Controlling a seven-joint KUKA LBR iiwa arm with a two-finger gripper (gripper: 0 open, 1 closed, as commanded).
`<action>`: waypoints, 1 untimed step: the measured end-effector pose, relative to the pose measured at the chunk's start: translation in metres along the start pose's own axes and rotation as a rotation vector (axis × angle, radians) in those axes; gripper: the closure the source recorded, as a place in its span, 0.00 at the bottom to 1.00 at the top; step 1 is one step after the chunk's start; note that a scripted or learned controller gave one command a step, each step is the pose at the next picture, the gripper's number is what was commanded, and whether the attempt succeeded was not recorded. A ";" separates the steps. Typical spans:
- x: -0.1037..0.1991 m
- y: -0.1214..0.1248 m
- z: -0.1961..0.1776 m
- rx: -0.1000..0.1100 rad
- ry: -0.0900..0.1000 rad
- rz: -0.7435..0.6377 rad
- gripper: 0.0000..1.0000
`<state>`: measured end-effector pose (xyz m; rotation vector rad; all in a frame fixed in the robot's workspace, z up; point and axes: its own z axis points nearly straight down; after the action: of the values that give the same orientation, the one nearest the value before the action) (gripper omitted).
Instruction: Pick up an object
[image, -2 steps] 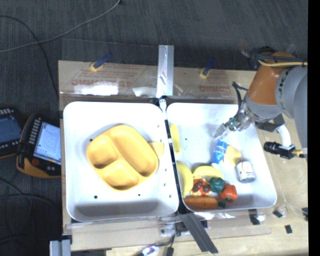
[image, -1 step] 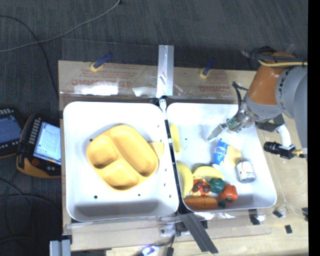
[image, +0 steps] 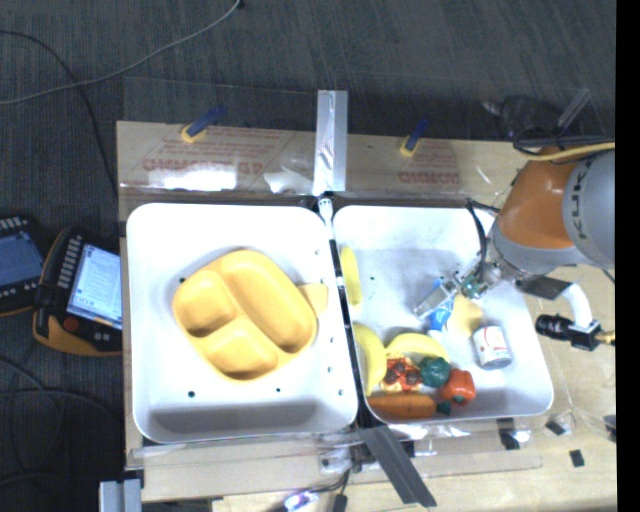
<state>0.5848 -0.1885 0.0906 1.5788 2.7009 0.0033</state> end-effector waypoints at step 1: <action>0.001 0.003 -0.011 -0.005 0.000 -0.001 1.00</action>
<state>0.5866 -0.1866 0.1014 1.5756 2.6992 0.0100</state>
